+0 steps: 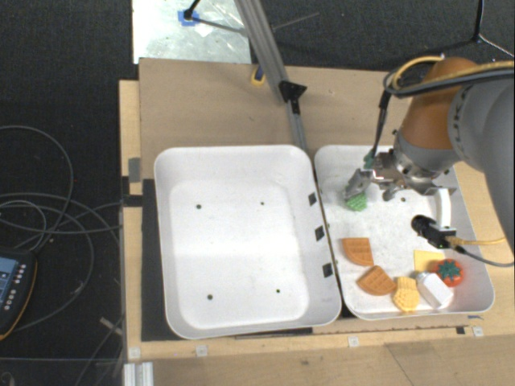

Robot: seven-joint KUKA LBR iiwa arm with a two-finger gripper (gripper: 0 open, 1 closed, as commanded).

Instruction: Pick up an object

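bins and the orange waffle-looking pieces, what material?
Bins: look like matte white moulded plastic or foam, going by the rounded rims and speckled surface. Orange pieces: probably toy-food plastic or rubber; grid texture, dull finish. Cannot tell further.

From my remote station I record two bins side by side on the bench [217, 103], touching along their inner edges. The left bin [173, 240] lies left of the right bin [330, 163]. The arm [463, 119] reaches in from the right, over the right bin's far end. The gripper [360, 185] sits directly over a small object [356, 203] near that bin's far-left part (contact unclear). Toward the near end lie two wedges [360, 251], one behind the other, with a cluster [426, 284] to their right in the near-right corner.
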